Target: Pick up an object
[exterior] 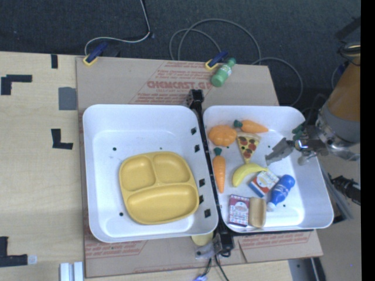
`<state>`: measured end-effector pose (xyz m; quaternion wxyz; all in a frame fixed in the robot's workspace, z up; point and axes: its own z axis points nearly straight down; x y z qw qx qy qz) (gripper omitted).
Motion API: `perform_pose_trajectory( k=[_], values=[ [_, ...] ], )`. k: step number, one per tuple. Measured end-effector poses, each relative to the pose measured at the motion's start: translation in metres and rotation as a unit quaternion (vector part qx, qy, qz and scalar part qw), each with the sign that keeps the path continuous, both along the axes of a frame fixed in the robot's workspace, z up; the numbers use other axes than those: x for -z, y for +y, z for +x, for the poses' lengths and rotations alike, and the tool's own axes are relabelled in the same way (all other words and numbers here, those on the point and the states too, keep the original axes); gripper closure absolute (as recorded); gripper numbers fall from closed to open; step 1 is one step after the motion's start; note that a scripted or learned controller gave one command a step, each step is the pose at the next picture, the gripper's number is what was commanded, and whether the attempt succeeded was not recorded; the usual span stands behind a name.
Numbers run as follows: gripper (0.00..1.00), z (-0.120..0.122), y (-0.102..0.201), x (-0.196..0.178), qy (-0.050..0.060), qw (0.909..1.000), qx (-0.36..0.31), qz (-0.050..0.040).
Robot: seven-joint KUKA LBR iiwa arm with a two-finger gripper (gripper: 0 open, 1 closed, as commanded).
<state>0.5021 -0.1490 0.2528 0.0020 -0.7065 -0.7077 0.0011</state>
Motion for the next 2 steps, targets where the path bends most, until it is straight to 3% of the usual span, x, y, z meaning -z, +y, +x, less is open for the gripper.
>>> perform_pose_trajectory(
  k=[1, 2],
  values=[
    [0.0, 0.059, 0.007, 0.153, 0.001, 1.0, -0.001, -0.0005],
    [0.0, 0.126, 0.037, 0.151, 0.008, 1.0, -0.004, 0.0012]
  ],
)
